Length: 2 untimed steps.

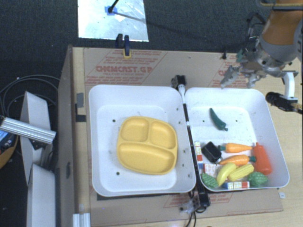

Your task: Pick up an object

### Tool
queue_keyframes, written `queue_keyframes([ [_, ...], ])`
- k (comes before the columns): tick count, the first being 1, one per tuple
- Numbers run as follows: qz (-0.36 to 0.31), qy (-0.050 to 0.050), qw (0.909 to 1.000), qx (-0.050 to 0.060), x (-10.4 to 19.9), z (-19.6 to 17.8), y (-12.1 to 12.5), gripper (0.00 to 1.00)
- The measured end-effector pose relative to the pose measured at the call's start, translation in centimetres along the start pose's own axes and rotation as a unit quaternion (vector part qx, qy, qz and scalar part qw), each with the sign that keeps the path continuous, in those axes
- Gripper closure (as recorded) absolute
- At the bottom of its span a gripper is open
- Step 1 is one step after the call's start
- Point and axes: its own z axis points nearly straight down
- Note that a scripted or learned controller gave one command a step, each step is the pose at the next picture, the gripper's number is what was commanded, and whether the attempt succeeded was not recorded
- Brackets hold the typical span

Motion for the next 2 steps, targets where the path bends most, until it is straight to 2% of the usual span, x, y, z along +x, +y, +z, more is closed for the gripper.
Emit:
queue_keyframes([
  [1, 0.001, 0.0, 1.0, 0.002, -1.3, 8.7, -4.4, 0.0],
  [2, 0.001, 0.0, 1.0, 0.002, -0.4, 17.9, -4.6, 0.0],
])
